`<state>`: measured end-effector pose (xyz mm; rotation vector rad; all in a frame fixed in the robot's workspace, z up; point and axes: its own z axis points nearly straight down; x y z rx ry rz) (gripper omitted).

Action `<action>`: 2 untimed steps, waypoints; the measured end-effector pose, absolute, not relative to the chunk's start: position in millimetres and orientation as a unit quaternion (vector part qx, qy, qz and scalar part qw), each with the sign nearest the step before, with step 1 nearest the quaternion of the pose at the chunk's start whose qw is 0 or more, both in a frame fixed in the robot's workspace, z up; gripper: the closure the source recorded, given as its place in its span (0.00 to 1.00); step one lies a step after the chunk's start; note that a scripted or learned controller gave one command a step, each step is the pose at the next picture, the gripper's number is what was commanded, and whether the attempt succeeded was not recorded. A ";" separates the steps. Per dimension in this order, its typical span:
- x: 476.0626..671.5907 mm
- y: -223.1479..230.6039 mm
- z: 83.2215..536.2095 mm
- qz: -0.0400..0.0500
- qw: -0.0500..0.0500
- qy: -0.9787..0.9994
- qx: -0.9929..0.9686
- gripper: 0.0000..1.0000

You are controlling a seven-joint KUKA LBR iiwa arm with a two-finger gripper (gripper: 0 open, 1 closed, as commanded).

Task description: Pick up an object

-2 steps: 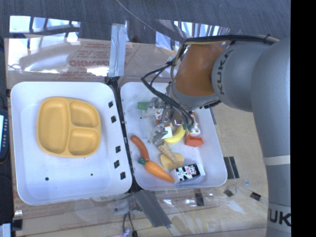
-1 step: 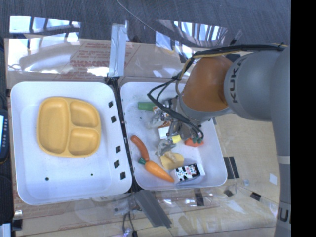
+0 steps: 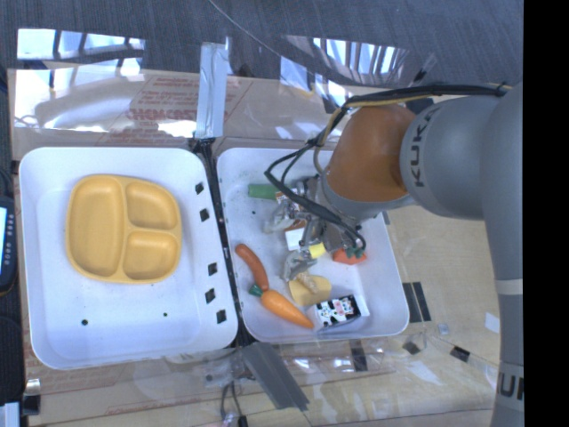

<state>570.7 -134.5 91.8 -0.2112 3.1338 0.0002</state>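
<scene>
Several food toys crowd the right bin (image 3: pixel 233 238); the pincer (image 3: pixel 298 254) hangs low over a cheese wedge (image 3: pixel 310 288), grip state unreadable.

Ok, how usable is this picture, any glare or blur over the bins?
Camera view: bright glare streaks lie on the clear sheet behind the bins, not in them. The left bin is evenly lit and the yellow tray is sharp. In the right bin, the carrot reads clearly, but the gripper is small, cluttered and soft under the arm.
</scene>
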 end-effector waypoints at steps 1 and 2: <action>572.2 -132.2 102.5 0.000 0.001 0.997 -0.071 1.00; 590.0 -66.7 223.0 -0.001 0.004 0.978 -0.208 1.00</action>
